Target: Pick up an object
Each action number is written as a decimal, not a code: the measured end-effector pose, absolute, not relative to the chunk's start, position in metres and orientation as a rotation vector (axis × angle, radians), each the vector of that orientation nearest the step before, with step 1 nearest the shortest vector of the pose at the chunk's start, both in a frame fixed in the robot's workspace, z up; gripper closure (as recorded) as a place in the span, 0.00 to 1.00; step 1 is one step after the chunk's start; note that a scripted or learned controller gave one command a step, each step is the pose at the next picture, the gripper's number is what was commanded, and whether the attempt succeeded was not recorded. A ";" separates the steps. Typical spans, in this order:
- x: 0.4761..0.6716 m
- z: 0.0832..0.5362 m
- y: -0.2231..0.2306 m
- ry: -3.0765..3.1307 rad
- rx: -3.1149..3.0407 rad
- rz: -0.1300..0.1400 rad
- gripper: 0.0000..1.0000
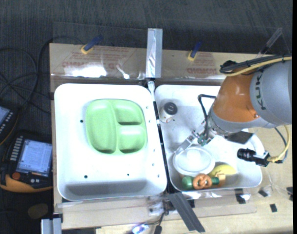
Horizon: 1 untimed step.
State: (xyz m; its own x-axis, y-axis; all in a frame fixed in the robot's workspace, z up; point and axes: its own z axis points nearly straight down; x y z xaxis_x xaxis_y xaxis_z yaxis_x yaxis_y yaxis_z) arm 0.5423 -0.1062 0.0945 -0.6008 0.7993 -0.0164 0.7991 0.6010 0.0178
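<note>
In the right bin (187,97), my gripper (198,138) hangs low at the middle, just above the far rim of a white round bowl (193,160). Along the bin's near wall lie a yellow fruit-like piece (224,170), an orange pretzel-shaped toy (202,181) and a small green piece (187,182). A small dark grey round object (169,108) rests near the far left corner of this bin. The grey and orange arm covers the bin's right side.
The left bin (70,174) holds a green divided plate (115,126) in its middle. A raised divider (157,130) separates the two bins. A handheld screen device (31,157) and cables lie on the floor to the left.
</note>
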 end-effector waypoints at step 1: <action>0.574 0.153 -0.115 3.037 0.800 0.002 0.00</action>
State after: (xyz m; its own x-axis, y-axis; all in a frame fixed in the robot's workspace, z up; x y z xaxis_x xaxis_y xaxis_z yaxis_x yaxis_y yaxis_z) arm 0.5735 -0.1152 0.1534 -0.8704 0.4924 -0.0004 0.4924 0.8704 0.0012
